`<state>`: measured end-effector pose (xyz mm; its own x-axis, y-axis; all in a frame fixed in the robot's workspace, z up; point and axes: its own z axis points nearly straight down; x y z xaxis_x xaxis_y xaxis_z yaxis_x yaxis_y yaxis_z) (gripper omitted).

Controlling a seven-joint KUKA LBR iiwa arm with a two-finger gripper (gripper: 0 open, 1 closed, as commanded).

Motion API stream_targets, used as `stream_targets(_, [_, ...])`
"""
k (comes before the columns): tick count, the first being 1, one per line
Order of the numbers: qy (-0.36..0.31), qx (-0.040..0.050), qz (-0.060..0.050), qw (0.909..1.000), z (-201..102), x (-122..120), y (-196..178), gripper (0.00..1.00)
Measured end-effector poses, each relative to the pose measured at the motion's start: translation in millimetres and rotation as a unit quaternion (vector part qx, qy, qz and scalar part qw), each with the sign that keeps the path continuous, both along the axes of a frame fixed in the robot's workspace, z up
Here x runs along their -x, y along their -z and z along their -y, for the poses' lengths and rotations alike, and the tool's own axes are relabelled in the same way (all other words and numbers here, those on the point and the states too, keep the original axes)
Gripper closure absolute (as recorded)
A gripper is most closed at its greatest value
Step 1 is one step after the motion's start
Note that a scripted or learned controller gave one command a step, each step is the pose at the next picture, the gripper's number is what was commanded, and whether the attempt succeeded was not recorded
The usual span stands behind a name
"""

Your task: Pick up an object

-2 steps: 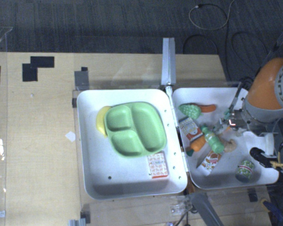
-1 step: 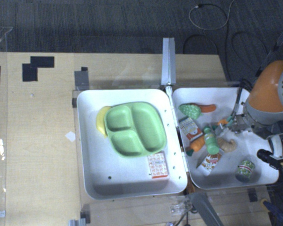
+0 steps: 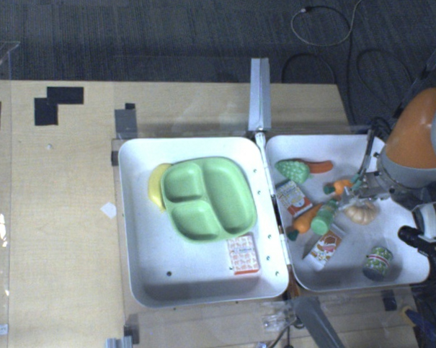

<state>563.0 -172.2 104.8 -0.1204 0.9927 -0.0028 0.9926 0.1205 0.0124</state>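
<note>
Camera view: arm point(image 3: 417, 136) reaching in from right, orange band above wrist, over right bin point(image 3: 417, 269). Gripper point(image 3: 363, 192) down among clutter, just above pale bread roll point(image 3: 362, 214); fingers' state impossible to tell. Green bottle point(image 3: 322, 219) just left of roll, carrot point(image 3: 306, 220) beside it, small carton point(image 3: 324, 248) below, round can point(image 3: 378, 262) near front corner. Left bin point(image 3: 137, 231): green divided tray point(image 3: 208, 197) over yellow piece point(image 3: 156, 187), red-patterned card point(image 3: 242, 254) at front

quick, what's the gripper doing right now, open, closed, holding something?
Gripper: cannot be told; it sits low in the right bin among the toys, beside the beige lumpy item.
</note>
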Motion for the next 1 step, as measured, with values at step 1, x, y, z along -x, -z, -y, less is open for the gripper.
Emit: stream_targets(1, [-0.035, 0.0003, -0.002, 0.9994, -38.2, -32.4, -124.7, 1.0])
